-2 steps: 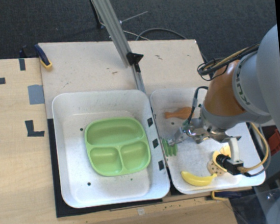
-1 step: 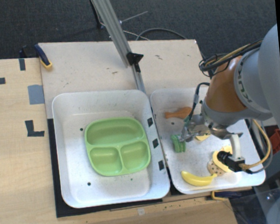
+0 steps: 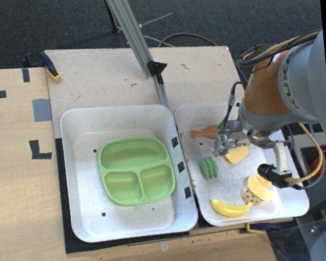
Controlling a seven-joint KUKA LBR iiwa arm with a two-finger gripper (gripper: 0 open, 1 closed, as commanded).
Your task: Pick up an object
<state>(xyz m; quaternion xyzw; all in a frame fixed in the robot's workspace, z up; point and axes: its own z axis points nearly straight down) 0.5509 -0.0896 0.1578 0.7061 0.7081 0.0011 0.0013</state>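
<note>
My gripper (image 3: 224, 143) hangs low over the right bin (image 3: 198, 113), near its middle. Just below and right of it lies a pale yellow wedge (image 3: 237, 155), close to the fingertips. An orange carrot-like piece (image 3: 204, 133) lies to its upper left. A green ridged object (image 3: 208, 168) sits lower left of the gripper. Near the bin's front lie a yellow banana (image 3: 229, 208) and a yellow block with a dotted tan piece (image 3: 257, 191). Nothing shows between the fingers.
The left bin (image 3: 74, 164) holds a green divided plate (image 3: 137, 170). A grey metal pole (image 3: 137, 38) slants down to the bins' back edge. Cables and a black clamp (image 3: 273, 175) hang at the arm's right side.
</note>
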